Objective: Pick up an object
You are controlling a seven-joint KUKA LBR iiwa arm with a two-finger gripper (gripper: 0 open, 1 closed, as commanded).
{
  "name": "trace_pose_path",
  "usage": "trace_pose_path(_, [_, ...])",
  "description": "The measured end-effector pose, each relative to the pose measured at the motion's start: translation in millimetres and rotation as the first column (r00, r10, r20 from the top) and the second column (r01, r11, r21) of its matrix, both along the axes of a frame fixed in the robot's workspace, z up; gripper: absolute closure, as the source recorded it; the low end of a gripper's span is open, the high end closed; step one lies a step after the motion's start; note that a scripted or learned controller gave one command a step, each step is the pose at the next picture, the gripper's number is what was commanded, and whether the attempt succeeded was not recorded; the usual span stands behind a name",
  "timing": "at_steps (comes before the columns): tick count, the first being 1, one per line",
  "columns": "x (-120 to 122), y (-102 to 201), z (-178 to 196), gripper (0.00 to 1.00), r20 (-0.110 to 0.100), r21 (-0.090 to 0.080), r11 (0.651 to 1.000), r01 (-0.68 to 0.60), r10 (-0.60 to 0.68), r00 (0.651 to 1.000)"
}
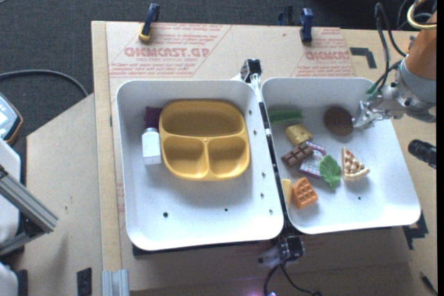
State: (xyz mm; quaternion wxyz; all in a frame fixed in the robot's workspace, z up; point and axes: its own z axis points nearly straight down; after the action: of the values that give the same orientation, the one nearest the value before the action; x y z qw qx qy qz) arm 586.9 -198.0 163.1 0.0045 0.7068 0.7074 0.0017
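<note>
The right bin (pixel 388 199) holds several toy foods: a brown round patty (pixel 338 120), a green piece (pixel 285 115), a yellow cheese block (pixel 299 133), a chocolate bar (pixel 297 154), a green leaf (pixel 330 170), a pizza slice (pixel 352 164) and an orange waffle (pixel 304 193). My gripper (pixel 365 116) hangs at the bin's upper right, just right of the patty, with its tips pointing left toward it. Nothing shows between its tips.
The left bin (pixel 132 149) holds a yellow divided plate (pixel 205 139), a small white bottle (pixel 151 146) and a dark purple piece (pixel 152 114) at the plate's left. Clamps (pixel 148 22) grip the board's far edge. Cables lie at the upper right.
</note>
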Motion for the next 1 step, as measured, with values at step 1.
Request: trace_pose_path(1, [-3.2,3.3,45.3,1.00,-0.002,0.001,1.000,0.000,0.000,1.000])
